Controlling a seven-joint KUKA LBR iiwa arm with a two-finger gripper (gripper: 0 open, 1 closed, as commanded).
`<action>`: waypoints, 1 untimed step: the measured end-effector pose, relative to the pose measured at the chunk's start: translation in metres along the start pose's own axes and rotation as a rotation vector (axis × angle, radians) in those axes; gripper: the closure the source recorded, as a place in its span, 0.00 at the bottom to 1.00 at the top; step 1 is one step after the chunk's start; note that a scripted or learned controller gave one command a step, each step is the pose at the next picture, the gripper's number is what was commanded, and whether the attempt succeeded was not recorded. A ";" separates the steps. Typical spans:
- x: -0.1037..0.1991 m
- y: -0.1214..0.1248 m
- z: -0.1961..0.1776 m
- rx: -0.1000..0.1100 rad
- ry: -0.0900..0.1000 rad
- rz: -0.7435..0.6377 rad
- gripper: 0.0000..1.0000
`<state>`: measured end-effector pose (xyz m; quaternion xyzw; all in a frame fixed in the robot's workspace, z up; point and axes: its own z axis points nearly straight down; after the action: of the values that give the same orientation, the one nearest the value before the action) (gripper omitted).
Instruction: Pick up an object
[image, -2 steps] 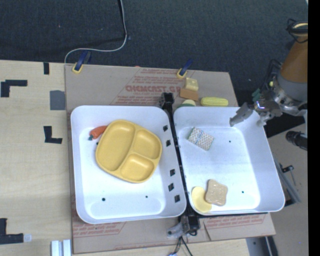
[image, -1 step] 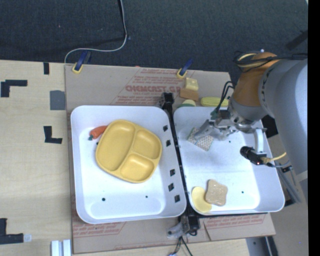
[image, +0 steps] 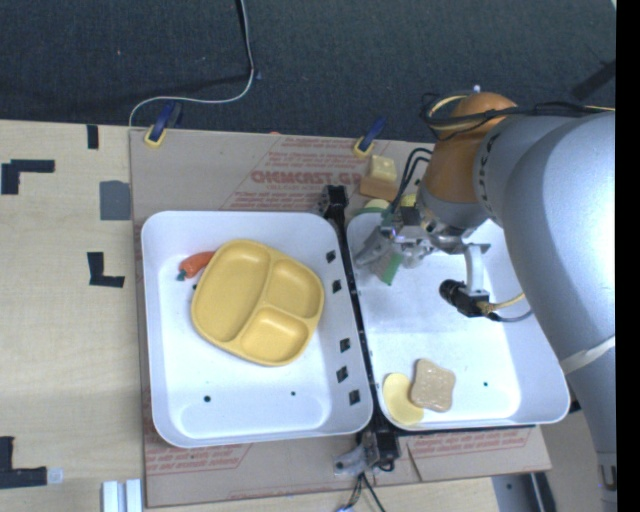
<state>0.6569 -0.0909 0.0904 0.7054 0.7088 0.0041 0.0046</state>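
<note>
Objects in the right bin (image: 500, 385) include a beige slice (image: 434, 385) near its front edge; gripper (image: 385, 255) sits at the rear-left corner, finger state indeterminate

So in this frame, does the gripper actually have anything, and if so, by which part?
It cannot be told. The gripper is low at the far left corner of the right bin, beside a green object, but the arm hides any contact.

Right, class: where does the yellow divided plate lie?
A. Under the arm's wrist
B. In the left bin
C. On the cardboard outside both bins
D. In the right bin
B: the yellow divided plate sits inside the left bin, with an orange item peeking out at its upper left edge.
</note>
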 end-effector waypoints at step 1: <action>-0.022 -0.007 0.006 0.012 -0.001 0.005 0.00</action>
<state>0.6503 -0.1129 0.0848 0.7072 0.7071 -0.0004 0.0004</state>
